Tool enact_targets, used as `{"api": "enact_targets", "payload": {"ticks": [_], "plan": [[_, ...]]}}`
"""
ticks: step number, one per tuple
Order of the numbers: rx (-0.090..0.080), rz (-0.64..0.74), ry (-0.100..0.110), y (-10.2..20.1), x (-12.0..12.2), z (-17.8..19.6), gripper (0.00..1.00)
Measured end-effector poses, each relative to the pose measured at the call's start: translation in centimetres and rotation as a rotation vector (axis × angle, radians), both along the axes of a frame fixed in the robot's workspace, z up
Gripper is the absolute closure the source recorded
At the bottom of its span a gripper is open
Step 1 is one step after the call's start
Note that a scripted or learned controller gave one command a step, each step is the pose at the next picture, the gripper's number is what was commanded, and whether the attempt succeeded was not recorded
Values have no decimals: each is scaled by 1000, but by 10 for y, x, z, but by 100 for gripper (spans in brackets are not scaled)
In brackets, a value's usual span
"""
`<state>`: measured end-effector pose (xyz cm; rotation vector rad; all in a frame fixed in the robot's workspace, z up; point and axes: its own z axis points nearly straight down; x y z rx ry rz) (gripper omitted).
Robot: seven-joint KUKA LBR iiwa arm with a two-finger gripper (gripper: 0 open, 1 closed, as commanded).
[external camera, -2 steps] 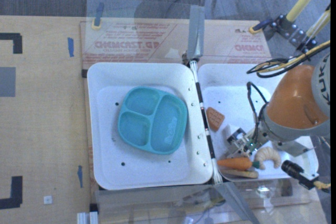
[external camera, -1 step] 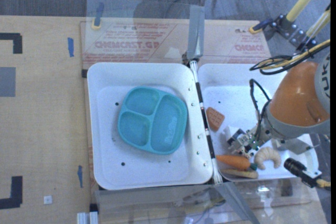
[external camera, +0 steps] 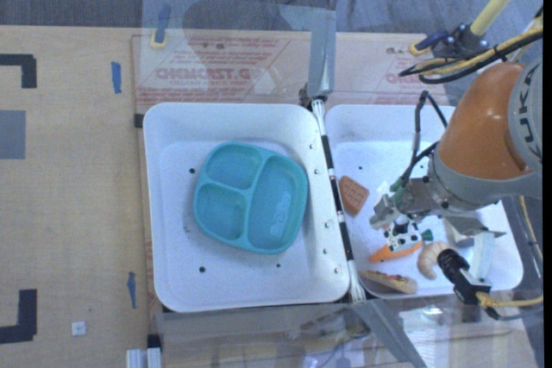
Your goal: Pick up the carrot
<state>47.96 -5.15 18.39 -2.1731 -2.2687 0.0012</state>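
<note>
The pincer (external camera: 399, 230), whose state I cannot tell, hangs just above the carrot (external camera: 397, 252) in the right bin (external camera: 379, 127), while the left bin (external camera: 172, 271) holds a teal plate (external camera: 251, 196).

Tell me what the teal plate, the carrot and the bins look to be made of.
Plate: likely hard plastic, even teal colour with a soft sheen and moulded compartments. Carrot: probably a plastic toy, flat uniform orange; too small to be sure. Bins: seemingly white moulded plastic, smooth with rounded rims.
</note>
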Motion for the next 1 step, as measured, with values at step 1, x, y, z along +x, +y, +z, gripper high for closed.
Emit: {"api": "enact_targets", "payload": {"ticks": [1], "plan": [[0, -113, -3, -46, 2, -76, 100]]}}
